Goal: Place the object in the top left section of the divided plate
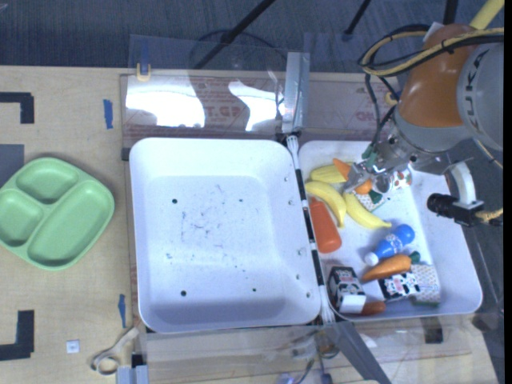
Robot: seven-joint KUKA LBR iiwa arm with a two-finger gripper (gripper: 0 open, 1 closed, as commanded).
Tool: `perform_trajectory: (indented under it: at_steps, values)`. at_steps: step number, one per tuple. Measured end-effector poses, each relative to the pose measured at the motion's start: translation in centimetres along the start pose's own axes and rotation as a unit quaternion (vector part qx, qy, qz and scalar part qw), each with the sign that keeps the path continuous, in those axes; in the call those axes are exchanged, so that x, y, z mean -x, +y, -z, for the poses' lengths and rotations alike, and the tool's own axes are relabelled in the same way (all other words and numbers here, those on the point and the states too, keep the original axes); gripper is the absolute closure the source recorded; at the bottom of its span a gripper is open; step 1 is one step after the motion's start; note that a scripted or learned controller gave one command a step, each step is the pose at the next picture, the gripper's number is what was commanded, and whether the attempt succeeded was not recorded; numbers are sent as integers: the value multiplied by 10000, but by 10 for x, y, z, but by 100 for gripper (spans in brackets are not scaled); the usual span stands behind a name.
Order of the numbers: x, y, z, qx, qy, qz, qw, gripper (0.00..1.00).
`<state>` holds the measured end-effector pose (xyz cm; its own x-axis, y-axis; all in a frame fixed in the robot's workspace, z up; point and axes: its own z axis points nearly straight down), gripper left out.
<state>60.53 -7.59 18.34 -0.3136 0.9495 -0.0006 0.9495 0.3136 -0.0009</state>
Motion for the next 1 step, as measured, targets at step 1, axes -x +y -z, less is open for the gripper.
perform_trajectory:
  at_steps: [1]
  values:
    - [-76, -24, 0, 2, 9, 915, 9958, 100]
